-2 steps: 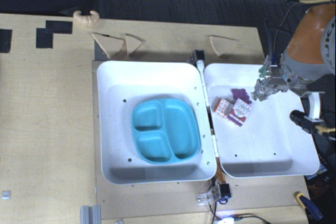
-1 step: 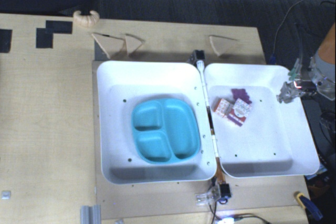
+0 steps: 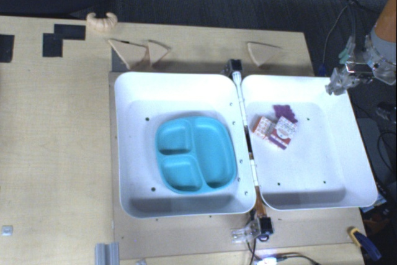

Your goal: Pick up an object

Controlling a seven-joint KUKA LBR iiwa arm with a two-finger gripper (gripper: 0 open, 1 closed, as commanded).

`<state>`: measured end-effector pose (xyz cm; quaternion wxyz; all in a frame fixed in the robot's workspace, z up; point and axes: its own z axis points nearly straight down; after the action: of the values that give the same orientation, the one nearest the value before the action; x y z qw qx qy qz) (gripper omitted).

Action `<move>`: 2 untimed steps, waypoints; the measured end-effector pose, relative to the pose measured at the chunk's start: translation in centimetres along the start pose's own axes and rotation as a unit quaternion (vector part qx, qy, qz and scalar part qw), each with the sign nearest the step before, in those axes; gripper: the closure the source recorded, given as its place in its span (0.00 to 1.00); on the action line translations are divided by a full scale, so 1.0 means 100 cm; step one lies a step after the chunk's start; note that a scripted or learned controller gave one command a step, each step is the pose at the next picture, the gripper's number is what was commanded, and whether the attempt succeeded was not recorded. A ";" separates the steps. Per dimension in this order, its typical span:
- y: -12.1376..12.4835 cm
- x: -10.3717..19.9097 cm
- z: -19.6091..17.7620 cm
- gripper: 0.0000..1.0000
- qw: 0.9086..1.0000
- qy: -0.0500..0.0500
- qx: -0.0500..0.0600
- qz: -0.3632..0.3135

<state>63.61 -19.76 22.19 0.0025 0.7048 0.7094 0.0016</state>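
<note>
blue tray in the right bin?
No, the blue tray lies in the left bin; the right bin has a few small packets.

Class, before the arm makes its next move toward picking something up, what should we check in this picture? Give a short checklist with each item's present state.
1. Something to pick: ok, a small packet and a purple piece lie in the right bin.
2. Targets apart from the walls: ok, mid-floor.
3. Packet and purple piece separated: not ok, they sit touching or nearly so.
4. Tool over the targets: not ok, it hangs at the right bin's far right corner.
5. Tool free of load: cannot tell.
6. Blue tray out of the way: ok, it lies in the left bin.
</note>
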 end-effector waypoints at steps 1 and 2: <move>0.034 0.043 0.012 1.00 1.000 0.000 0.000 -0.001; 0.034 0.043 0.012 0.00 1.000 0.000 0.001 0.000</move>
<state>66.96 -15.45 20.98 0.0021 0.7046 0.7096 0.0012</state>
